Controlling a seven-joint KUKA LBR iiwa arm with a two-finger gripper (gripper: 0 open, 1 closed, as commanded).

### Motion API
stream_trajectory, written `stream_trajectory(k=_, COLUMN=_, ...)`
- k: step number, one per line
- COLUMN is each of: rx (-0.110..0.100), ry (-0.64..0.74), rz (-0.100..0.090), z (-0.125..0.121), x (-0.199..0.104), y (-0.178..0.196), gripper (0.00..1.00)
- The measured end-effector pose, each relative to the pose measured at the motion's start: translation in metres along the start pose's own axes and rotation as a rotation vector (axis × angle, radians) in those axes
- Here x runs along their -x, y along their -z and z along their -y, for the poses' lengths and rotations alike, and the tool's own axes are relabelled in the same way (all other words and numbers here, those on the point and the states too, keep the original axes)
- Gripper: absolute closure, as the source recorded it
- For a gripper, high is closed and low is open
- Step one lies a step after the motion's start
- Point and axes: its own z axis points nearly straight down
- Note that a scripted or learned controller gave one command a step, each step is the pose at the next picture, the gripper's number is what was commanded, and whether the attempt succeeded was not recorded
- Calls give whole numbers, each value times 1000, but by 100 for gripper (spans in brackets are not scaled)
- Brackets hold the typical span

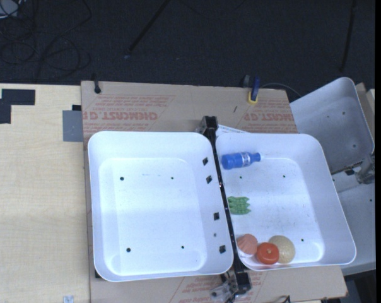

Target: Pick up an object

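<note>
I am choosing a target: nothing is lifted yet. My pincer's state I cannot tell. Next I am reaching for the blue bottle in the right bin, at its far wall.

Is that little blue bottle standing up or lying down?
Lying down. The blue bottle rests on its side near the back of the right bin, its long side along the floor and its lighter end pointing right.

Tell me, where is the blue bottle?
The blue bottle lies on its side in the right bin, near its top left corner, above the green thing.
</note>
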Motion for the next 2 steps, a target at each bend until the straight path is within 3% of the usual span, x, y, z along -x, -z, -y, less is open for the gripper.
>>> stream_trajectory(k=1, rx=0, ry=0, rz=0, z=0, x=0, y=30, gripper=100)
stream_trajectory(k=2, rx=-18, ry=-2, rz=-8, z=3, x=-2, y=-106, gripper=100)
